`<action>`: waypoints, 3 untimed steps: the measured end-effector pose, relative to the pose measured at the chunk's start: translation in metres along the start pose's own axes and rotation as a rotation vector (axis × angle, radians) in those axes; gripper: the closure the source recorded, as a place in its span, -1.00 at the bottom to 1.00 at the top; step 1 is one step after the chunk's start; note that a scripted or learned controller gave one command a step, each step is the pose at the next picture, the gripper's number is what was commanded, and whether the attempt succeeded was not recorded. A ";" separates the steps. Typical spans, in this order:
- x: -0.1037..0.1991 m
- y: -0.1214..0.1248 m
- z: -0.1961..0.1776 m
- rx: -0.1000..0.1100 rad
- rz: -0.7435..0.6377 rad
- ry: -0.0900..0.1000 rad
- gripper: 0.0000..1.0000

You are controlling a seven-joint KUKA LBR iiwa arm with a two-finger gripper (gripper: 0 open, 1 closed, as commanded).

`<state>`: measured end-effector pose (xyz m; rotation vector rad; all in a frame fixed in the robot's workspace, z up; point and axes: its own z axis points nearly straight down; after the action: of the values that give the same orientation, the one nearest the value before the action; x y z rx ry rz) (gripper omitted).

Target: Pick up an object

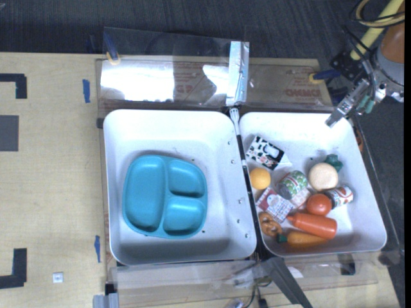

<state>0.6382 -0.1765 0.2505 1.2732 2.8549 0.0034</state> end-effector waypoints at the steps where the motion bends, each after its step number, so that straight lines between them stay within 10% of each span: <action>1: 0.057 0.009 0.123 0.002 0.118 0.004 1.00; 2: 0.006 -0.048 0.019 0.004 0.170 0.001 1.00; 3: 0.031 -0.109 -0.095 0.002 0.142 -0.002 1.00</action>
<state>0.5347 -0.2259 0.3442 1.4715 2.7568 0.0012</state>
